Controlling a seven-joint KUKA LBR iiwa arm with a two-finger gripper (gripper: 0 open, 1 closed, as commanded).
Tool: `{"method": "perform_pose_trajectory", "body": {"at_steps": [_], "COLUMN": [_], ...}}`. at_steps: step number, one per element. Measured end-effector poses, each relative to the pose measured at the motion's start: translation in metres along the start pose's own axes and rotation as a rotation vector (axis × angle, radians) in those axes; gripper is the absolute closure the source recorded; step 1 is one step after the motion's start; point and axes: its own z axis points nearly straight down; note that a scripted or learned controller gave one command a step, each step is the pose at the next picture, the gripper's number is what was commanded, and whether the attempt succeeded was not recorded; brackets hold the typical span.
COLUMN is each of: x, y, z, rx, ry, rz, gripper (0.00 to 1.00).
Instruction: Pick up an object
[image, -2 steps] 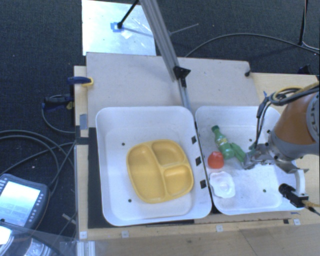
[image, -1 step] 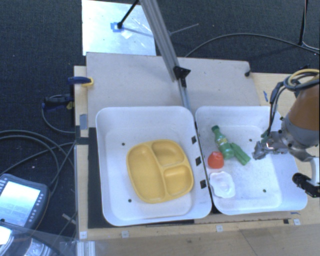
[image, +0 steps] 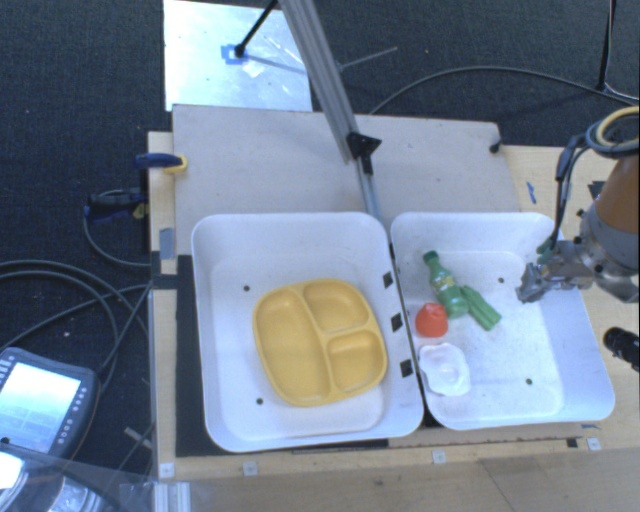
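Robotics laboratory. Indicated by a plywood bench (image: 300, 160) on dark carpet, loose cables (image: 60, 300) at left, and a teach pendant (image: 35, 395) at lower left.

one fixed camera above the bench, looking down at a slant.

it sits high enough to take in both white bins whole, the left bin (image: 300, 240) and the right bin (image: 560, 390) side by side across the middle, with the bench board (image: 260, 150) behind them toward the top edge and dark floor with cables to the left. the near bench edge runs along the bottom. the arm (image: 615, 200) enters from the right side.
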Motion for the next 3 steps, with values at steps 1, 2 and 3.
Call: {"method": "perform_pose_trajectory", "body": {"at_steps": [1, 2, 3], "x": [-0.003, 0.053, 0.106], "y": [0.004, 0.004, 0.003], "z": [-0.065, -0.048, -0.033], "rx": [-0.001, 0.007, 0.007], "ry": [-0.001, 0.004, 0.004], "rz": [0.000, -0.004, -0.004], "gripper": [1.00, 1.00, 1.00]}}
